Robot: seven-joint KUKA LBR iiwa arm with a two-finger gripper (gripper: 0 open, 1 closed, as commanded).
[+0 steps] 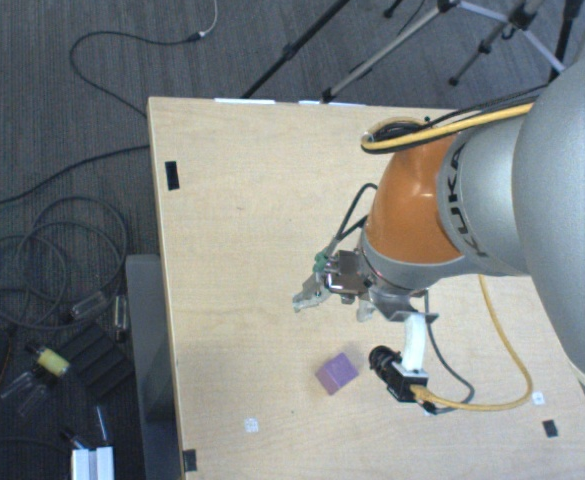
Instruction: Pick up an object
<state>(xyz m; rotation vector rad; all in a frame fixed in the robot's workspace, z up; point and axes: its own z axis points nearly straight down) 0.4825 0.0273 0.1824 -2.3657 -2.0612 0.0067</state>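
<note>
Arm: grey body with an orange band above the wrist, entering from the right of the camera view and covering much of the upper right of the counter.

Tool: located below and left of the orange band, over the middle of the pale wooden counter. Metallic parts project to the left. State of the tool: cannot tell; the view is too small and blurred to judge.

Object: one small purple block lies flat on the counter, below and slightly right of the tool tip. It is near the tool but apart from it, with bare wood between them. Nothing is seen gripped.

Cabling: a yellow cable loops from the arm down across the counter on the right. A black connector hangs just right of the purple block, close to it; contact cannot be determined.

Counter markings: small black marks near the upper left edge and lower right corner.

Surroundings: dark carpet left of the counter carries coiled black cables. Tripod legs stand at the top right
</note>
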